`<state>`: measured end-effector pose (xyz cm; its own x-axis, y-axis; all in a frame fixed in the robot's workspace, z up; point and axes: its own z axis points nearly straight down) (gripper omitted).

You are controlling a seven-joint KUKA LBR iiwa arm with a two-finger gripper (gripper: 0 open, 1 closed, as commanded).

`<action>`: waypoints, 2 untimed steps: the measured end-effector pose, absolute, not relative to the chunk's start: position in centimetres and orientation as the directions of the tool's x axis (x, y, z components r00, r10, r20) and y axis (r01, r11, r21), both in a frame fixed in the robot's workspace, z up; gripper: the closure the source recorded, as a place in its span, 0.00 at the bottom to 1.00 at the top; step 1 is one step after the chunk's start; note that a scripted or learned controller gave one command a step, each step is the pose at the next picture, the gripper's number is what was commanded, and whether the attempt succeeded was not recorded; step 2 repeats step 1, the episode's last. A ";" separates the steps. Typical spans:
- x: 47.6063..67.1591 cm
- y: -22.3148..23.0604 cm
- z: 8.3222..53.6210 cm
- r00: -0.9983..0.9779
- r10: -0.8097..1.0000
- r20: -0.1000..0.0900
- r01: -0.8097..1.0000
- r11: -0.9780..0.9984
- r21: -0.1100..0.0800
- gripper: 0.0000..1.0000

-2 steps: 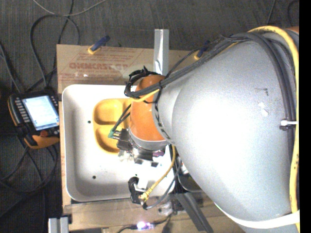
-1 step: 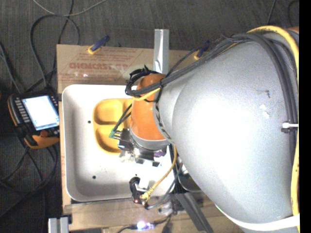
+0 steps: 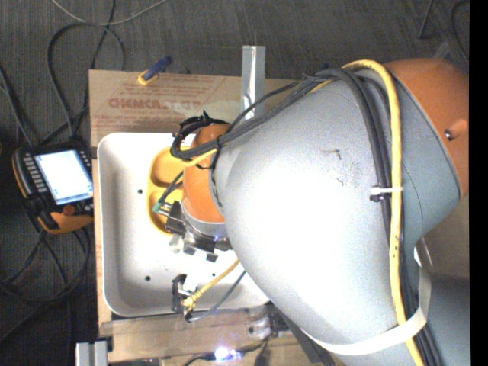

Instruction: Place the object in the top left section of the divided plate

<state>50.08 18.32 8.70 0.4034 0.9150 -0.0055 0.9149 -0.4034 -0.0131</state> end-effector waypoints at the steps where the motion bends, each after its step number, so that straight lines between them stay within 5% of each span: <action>1: 48.3 12.7 17.5 0.295 0.955 -0.009 0.955 -0.295 -0.006 1.00; 2: 48.3 12.7 17.5 0.295 0.955 -0.009 0.955 -0.295 -0.006 1.00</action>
